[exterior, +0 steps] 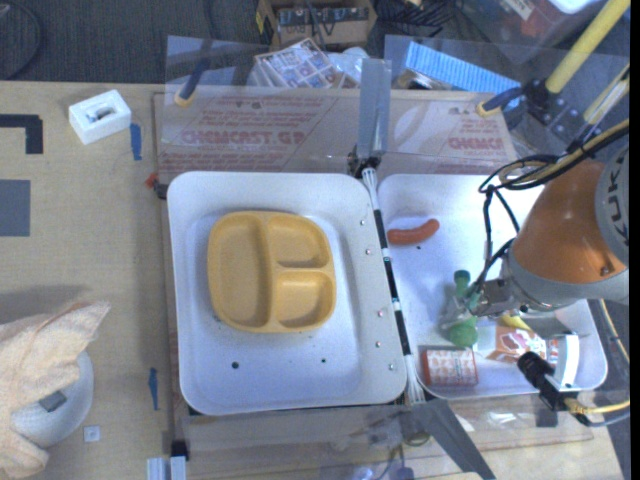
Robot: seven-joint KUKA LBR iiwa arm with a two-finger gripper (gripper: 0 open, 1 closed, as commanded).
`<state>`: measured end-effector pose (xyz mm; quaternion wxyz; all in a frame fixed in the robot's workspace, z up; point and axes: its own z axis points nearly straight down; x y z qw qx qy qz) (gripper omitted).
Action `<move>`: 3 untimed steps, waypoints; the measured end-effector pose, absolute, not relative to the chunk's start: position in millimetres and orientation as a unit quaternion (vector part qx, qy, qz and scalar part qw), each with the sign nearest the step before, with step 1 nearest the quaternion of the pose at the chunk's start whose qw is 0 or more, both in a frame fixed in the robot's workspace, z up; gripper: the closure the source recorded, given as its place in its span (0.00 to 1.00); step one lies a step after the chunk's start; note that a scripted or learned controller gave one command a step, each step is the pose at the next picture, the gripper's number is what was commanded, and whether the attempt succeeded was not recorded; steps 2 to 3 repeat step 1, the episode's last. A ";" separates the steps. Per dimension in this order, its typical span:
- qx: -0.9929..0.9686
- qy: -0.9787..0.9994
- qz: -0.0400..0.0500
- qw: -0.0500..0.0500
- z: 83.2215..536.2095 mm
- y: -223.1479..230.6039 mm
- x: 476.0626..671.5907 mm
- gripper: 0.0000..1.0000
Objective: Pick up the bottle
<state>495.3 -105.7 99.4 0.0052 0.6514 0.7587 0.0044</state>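
From above, the gripper point(468, 306) is reaching down in the right bin point(440, 200), its 2 fingers closing around the green bottle point(461, 310). A red can point(449, 367) is lying just below it, a hot dog point(412, 232) above. A yellow tray point(270, 270) is sitting in the left bin point(190, 268).

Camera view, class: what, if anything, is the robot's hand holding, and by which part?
It cannot be told. The hand is down over the green bottle in the right bin, but any hold on it is hidden.
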 end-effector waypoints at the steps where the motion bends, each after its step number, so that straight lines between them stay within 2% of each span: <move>1: 0.734 0.680 0.000 0.001 239.9 -78.7 555.7 1.00; 3: 0.734 0.680 0.000 0.001 239.9 -78.7 555.7 1.00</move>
